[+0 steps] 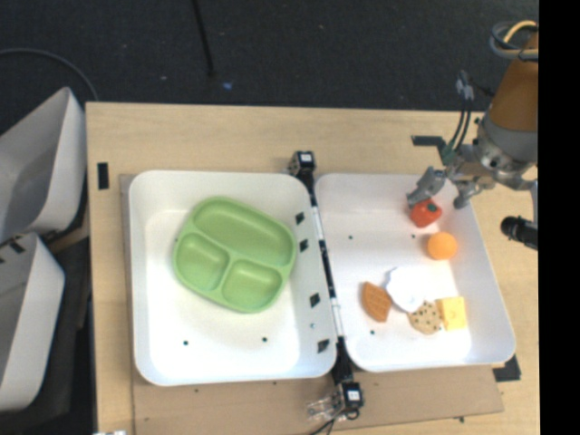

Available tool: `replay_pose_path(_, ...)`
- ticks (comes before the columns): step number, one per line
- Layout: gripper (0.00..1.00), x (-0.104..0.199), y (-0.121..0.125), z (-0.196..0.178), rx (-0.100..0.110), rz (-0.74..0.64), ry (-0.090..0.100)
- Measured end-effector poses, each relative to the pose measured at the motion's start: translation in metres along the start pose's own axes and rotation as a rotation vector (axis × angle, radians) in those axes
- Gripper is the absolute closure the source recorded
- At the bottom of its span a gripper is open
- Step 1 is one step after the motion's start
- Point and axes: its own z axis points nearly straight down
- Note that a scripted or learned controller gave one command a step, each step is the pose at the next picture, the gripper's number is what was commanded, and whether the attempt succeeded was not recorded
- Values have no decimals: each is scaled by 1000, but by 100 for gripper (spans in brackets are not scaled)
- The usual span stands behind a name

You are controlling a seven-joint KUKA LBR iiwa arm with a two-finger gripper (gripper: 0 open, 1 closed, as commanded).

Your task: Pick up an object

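Red object (425,212) in right bin (471,333), gripper (445,187) just above it, fingers spread, holding nothing

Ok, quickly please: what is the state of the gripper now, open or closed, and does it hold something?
Gripper: open, fingers spread just above the red object, nothing held.

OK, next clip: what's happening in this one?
A grey arm with an orange band reaches in from the right, and its hand is down over the right bin, right at a small red object near the bin's far side. The red object sits by one finger, not clearly held. An orange ball, a white piece, a brown piece, a cookie-like piece and a yellow block lie nearby. The left bin holds a green divided tray.
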Motion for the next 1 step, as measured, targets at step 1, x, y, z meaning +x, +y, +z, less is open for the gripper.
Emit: replay_pose_path(1,0,1,3,-9,-14,-3,-3)
